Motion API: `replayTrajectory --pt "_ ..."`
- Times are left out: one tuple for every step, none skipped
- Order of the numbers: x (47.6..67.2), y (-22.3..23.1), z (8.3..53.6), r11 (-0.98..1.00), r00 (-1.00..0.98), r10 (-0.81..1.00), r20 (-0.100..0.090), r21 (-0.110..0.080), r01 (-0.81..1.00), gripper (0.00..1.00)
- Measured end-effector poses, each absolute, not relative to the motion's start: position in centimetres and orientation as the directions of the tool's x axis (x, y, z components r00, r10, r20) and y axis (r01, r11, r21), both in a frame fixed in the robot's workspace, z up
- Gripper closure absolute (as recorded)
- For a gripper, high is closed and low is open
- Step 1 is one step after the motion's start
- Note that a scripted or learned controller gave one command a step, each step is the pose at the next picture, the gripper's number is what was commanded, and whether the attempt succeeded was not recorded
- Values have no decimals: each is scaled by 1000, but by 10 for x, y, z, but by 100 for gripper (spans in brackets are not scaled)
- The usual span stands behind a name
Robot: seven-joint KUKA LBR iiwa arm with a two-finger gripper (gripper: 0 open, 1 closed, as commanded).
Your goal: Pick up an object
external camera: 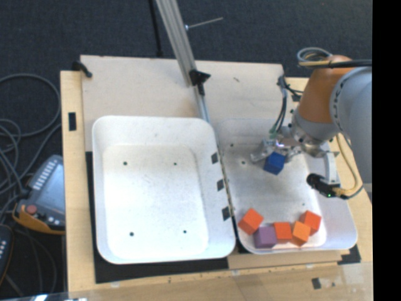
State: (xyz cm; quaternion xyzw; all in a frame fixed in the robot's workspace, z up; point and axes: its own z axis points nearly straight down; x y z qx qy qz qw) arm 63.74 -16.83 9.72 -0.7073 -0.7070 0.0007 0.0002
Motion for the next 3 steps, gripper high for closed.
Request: replayTrajectory --pt "640 -171 109 -6 6 1000 -2 6 1000 100" --pt "640 -171 108 -7 7 1000 -2 6 1000 0" --pt "596 -163 97 -1 1 1000 -2 -1 1000 0"
